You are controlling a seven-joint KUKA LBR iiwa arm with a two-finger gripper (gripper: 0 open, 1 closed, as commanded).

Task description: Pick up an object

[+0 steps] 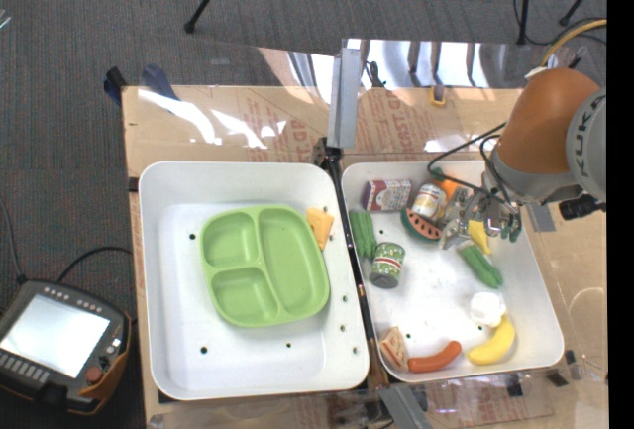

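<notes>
We look down on the surface [228, 125] from above, with two white bins side by side. In the left bin [168, 219] lies a green divided plate [264, 265], and a small orange wedge [320, 224] sits just beside the plate's far right corner.

The right bin [540, 303] holds the loose things. Along its left side we see a long green vegetable [363, 234] and, just to its right, a small can with a green label [387, 264]. At the far end stand a small carton [385, 194] and a jar [429, 201], with a watermelon slice [422, 225] right below the jar. At the near end lie a sandwich piece [394, 348], a red sausage [434, 357], a banana [494, 342] and a white cup [485, 307] touching the banana's far end.

The grey arm [545, 135] reaches in from the right over the far right part of this bin. Its hand [474, 224] hangs low among the things there, close to a small yellow piece [479, 235] and a green pod [480, 265]. We cannot tell how far the hand is open, nor whether it has hold of anything, since the cluttered wrist parts blur its outline.
</notes>
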